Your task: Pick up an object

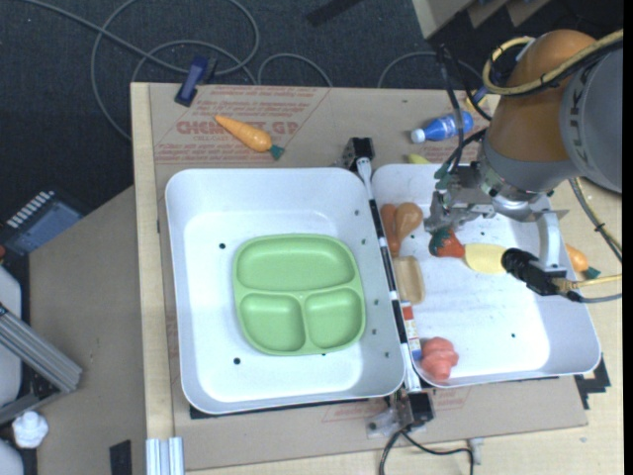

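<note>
Toys lie in the right bin (554, 349), beside the left bin (198, 265) holding a green plate (297, 292). The pincer (442, 228) hangs over a red toy (450, 247) near a yellow banana (485, 258). Pink ball (438, 356) sits in the corner.

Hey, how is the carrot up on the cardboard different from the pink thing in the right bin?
The carrot is orange, long and tapered, with a small dark-green end; the pink thing is pink-red, short and lumpy. The carrot lies on the brown cardboard above the left bin, outside both bins; the pink thing sits inside the right bin, at its lower left corner. Both look like small toy foods, and both lie apart from the gripper.
</note>
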You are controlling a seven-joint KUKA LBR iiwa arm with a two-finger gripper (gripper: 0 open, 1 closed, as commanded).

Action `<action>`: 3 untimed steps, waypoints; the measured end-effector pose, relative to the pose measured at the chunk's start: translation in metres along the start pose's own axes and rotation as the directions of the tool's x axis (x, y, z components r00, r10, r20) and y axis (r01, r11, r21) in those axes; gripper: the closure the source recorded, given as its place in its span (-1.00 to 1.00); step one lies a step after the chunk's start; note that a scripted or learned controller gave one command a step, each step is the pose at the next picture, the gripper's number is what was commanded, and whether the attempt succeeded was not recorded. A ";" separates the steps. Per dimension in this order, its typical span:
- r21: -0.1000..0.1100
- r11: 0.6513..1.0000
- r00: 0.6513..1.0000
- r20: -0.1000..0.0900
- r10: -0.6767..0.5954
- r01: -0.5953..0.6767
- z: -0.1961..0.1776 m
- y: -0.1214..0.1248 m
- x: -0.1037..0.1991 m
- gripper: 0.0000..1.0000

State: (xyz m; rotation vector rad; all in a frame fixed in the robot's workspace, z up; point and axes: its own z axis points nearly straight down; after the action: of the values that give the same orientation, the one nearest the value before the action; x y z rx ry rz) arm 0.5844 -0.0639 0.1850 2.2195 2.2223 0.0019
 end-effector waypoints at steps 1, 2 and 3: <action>0.002 1.000 1.000 0.000 0.000 0.000 0.000 0.001 0.047 1.00; 0.004 1.000 1.000 -0.001 0.002 -0.002 -0.022 -0.046 0.048 1.00; 0.000 1.000 1.000 0.003 0.002 -0.002 -0.001 -0.009 -0.052 1.00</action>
State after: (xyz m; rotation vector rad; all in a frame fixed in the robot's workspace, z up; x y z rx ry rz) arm 0.5760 -0.1156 0.1860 2.2204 2.2180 -0.0015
